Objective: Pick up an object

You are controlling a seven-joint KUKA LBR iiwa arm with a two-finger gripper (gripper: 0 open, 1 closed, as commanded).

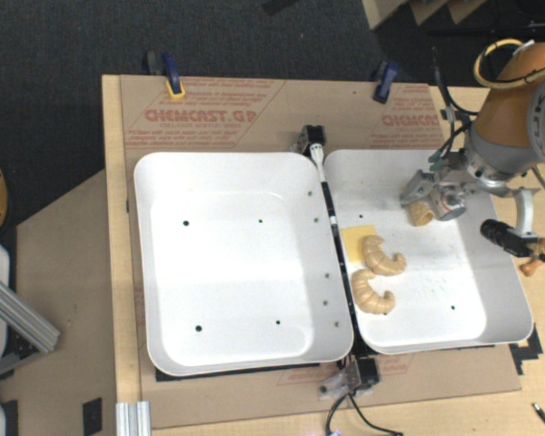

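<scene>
Over the right bin (504, 321), my gripper (424, 203) clasps a tan piece (421, 213). Two croissants (379, 278) lie near, beside a yellow card (356, 242).

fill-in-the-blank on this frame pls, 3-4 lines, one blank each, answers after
1. The two croissants lie in the ____ bin.
2. The yellow square sits near that bin's ____ edge.
3. The gripper is over the ____ bin, close to a tan piece.
4. The croissants number ____.

Answers: right; left; right; two
</scene>
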